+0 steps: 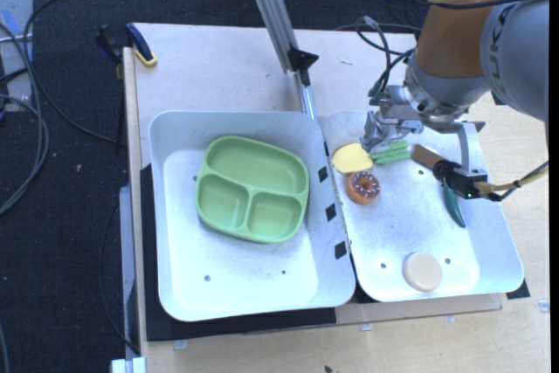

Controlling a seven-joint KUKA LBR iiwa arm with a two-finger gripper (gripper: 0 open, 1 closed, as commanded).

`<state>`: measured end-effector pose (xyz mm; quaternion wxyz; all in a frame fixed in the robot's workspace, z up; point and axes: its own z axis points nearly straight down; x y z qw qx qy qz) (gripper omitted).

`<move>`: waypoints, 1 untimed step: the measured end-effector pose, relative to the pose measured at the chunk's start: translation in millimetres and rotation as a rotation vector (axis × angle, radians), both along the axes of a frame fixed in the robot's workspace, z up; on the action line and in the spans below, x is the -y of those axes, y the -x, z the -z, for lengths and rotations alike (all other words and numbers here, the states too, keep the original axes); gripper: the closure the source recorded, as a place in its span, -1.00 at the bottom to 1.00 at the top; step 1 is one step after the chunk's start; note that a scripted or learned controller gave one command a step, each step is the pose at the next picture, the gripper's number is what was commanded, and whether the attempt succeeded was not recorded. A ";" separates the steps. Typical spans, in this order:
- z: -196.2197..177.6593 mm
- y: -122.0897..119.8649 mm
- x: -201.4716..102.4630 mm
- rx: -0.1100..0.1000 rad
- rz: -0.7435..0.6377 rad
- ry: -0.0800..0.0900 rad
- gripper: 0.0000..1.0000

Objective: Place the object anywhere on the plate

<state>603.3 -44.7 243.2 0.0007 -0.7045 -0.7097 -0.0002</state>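
2 white bins on the counter (227, 57). Left bin (175, 275): 1 green 3-compartment plate (253, 188). Right bin (489, 266): 1 yellow lemon-like piece (351, 158), 1 frosted donut (362, 187), 1 green pod (390, 154) lying left-right, 1 green-bladed tool (454, 188), 1 tan disc (423, 271). Gripper (377, 135) over the pod's left end; finger state cannot be told.

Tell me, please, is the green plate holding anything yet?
No. All three compartments of the green plate are bare; the donut sits in the other bin.

Left of your gripper (382, 132) you see a matt green plastic plate (252, 188); below it, a glossy doughnut (362, 187).
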 end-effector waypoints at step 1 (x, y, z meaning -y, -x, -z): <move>10.1 18.5 -48.6 -0.002 0.002 0.001 1.00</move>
